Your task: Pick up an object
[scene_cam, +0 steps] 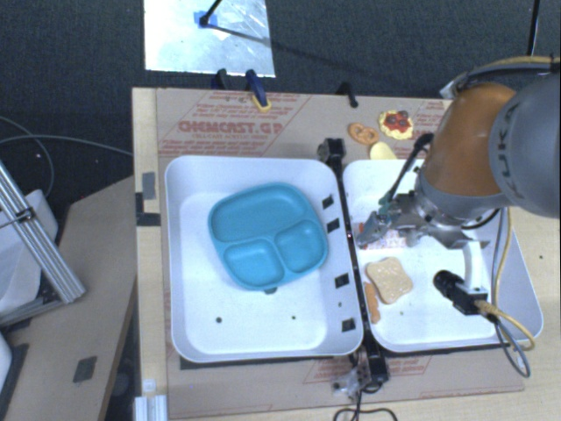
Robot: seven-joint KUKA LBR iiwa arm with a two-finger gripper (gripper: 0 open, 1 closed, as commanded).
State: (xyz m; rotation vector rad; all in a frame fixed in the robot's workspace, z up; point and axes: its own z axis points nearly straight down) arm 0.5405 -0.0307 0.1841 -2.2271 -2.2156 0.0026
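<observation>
My hand [379, 227] hangs low in the right bin [412, 333], just above the slice of toast [389, 280]; how open it is, I cannot tell. If I close too early, I may only push the toast toward the bin wall.

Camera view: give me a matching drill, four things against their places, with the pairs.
Things:
1. blue three-compartment plastic plate
2. tan toast-shaped slice
3. round red-topped pizza toy
4. tool

Places:
A. on the cardboard beyond the bins
B. in the left white bin
C. on the right white bin's floor
D. over the right bin, by the divider

Pairs: 1-B, 2-C, 3-A, 4-D
</observation>
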